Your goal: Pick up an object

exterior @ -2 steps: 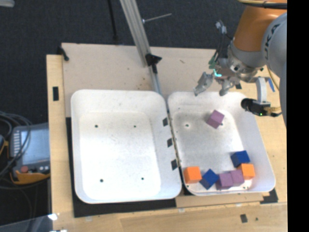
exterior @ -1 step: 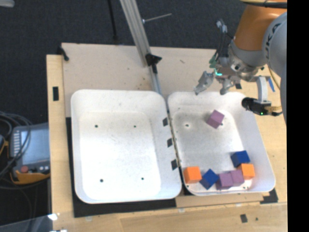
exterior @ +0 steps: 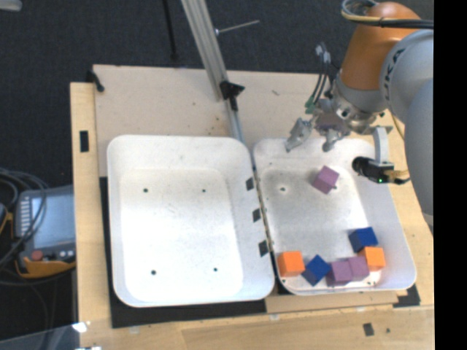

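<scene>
Gripper (exterior: 312, 135) is seen at upper right, jaws spread wide, nothing held. A matte purple cube (exterior: 325, 179) lies just below them in the right bin (exterior: 281, 159).

A single fixed camera looks down at a slant from above the bench (exterior: 175, 86), framing both white bins (exterior: 182, 217).

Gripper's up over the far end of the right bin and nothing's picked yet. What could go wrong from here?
1. The gripper hangs open over the right bin's far rim, apart from the lone purple block; a straight descent may close on nothing.
2. That block sits tilted, so the fingers could nudge it aside.
3. The other blocks crowd the near rim, touching; a grasp there may jam or drag neighbours.
</scene>
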Controlling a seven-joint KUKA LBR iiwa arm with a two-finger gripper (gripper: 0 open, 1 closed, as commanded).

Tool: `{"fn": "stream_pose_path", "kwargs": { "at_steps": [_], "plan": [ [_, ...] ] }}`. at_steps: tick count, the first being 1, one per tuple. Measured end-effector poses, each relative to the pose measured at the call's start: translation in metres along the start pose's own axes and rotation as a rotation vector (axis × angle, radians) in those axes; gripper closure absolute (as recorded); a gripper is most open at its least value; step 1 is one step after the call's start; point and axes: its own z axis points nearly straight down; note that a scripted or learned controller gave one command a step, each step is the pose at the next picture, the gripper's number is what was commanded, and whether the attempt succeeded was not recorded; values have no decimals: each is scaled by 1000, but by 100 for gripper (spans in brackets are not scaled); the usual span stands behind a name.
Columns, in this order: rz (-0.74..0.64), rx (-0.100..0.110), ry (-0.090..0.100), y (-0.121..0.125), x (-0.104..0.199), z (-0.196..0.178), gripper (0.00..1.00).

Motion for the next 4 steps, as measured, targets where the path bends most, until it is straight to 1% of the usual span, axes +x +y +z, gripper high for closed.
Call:
{"fn": "stream_pose_path", "kwargs": {
  "at_steps": [1,2,3,4],
  "plan": [
    [-1,0,0,-4,6,46,0],
    [1,0,0,-4,5,98,0],
    [1,-8,0,-2,5,83,100],
    [-2,-10,1,-6,11,24,100]
  ]
}}
